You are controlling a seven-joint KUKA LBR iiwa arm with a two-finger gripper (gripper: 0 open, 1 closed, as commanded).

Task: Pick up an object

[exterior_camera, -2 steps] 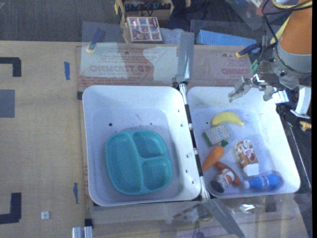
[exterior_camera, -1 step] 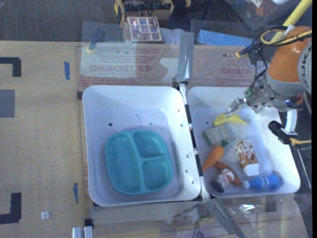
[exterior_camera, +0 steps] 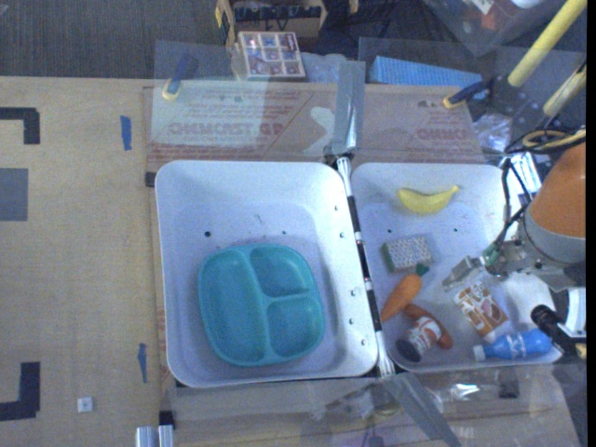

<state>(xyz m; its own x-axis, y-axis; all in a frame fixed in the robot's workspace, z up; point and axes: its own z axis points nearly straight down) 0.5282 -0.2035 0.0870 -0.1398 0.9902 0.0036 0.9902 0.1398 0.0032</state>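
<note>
Hovers with gripper (exterior_camera: 480,266) low in the right bin (exterior_camera: 372,189), grip state impossible to tell, directly above the small packet (exterior_camera: 481,309) lying just below it, long axis slanting toward the blue bottle (exterior_camera: 515,345).

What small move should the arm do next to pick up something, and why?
Probably lower the hand straight down. It hangs over the right bin with nothing between its fingers, and the small snack packet lies just below it, apart from the carrot and blue bottle.

bench (exterior_camera: 74,250), two white bins (exterior_camera: 251,194)
</note>
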